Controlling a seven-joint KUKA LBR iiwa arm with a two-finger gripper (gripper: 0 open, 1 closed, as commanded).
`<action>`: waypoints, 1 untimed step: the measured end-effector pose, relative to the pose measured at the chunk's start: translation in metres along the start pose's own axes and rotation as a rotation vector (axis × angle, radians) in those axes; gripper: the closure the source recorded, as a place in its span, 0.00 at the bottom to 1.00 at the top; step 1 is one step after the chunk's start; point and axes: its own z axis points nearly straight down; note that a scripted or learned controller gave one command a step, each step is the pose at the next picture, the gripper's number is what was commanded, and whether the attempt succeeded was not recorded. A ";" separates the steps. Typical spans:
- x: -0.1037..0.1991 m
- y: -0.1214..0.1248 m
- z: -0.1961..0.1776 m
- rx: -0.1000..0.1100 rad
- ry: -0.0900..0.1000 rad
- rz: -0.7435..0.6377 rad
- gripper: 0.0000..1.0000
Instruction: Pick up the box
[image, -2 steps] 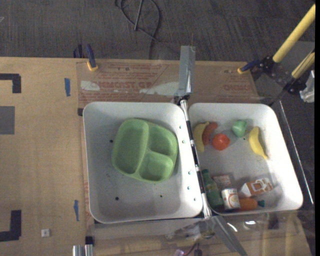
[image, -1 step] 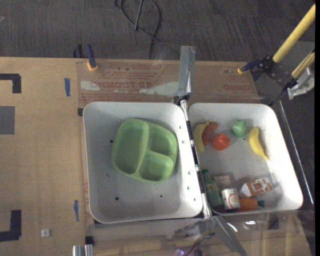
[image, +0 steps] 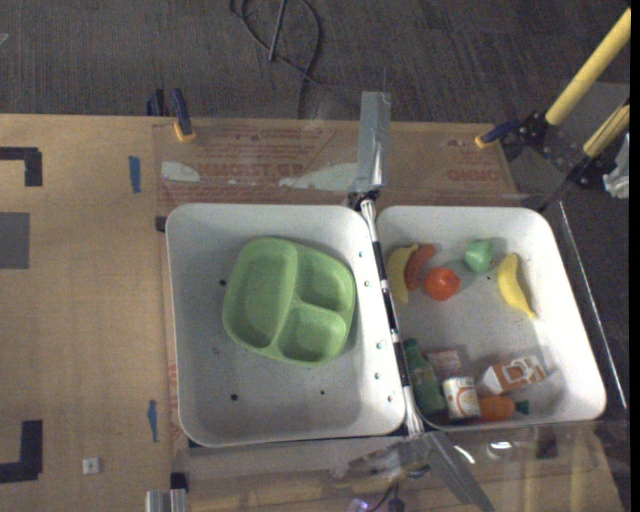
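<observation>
In the right bin (image: 560, 250), near its front edge, a white carton-like box with an orange label (image: 516, 374) lies on its side. To its left a small flat pinkish box (image: 444, 359) rests on the bin floor. A white and red packet (image: 460, 396) and an orange item (image: 496, 407) lie just in front of them. A dark green bottle (image: 422, 378) lies along the bin's left wall.
The back of the right bin holds a banana (image: 513, 284), a light green piece (image: 479, 256), a red tomato (image: 441, 284) and yellow and orange pieces (image: 408, 268). A green divided plate (image: 290, 300) sits in the left bin (image: 200, 380). Yellow-handled clamps (image: 560, 110) stand at the top right.
</observation>
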 end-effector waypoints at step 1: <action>0.001 0.001 -0.011 -0.004 -0.003 -0.004 1.00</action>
